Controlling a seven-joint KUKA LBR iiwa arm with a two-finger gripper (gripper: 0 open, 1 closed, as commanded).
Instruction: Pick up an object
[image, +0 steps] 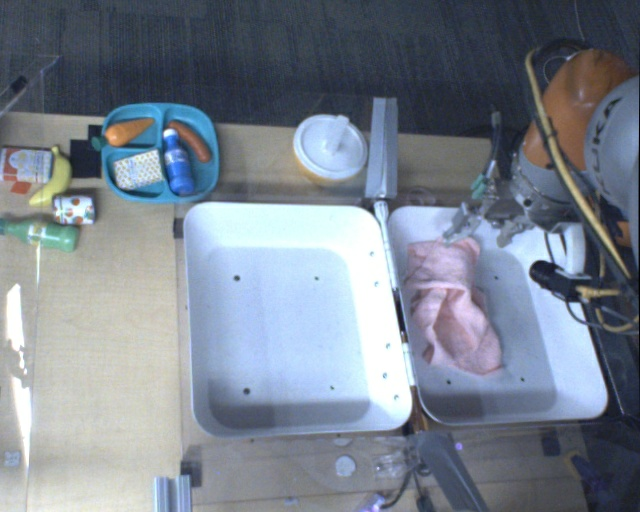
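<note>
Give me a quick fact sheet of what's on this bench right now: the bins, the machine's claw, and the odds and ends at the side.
left bin: white, shallow, bare floor
right bin: white, holds a crumpled pink cloth
gripper: above the far end of the right bin, over the cloth's upper edge
arm: grey with orange band, coming in from the right
blue tray: divided, far left of bench, with toy food and a small blue bottle
white lidded cup: behind the left bin
bench's left edge: banana, small can, green bottle
</note>
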